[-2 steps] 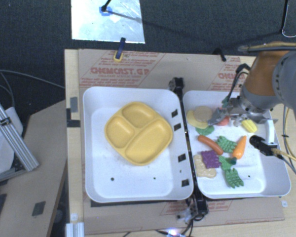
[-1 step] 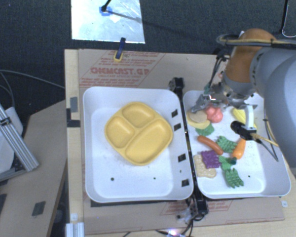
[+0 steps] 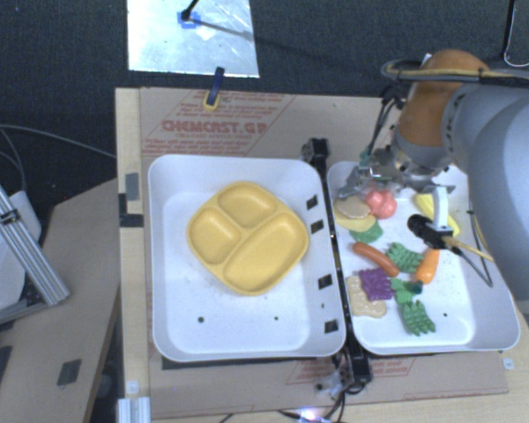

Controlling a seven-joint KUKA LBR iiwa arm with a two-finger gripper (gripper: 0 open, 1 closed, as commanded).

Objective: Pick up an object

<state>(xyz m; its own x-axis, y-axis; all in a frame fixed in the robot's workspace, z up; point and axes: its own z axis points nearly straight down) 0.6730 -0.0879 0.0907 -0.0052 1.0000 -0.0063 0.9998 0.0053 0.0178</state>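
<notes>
**Crowded toys leave the grasp open to a miss**

The gripper [image 3: 370, 179] hangs low over the far end of the right bin [image 3: 485, 329], just above the pink toy [image 3: 382, 204], which serves as the landmark here. Whether anything is clamped cannot be told, since the wrist hides that. Touching the pink toy on its left lies a tan slice [image 3: 353, 208], with a yellow-green piece [image 3: 365, 232] just below. An orange sausage [image 3: 374, 256] and a purple grape bunch [image 3: 376, 285] sit nearer the camera. Judging by this crowding, a descent could catch two pieces together or nudge the pink toy aside. The yellow plate [image 3: 247, 237] sits well apart, to the left.
</notes>
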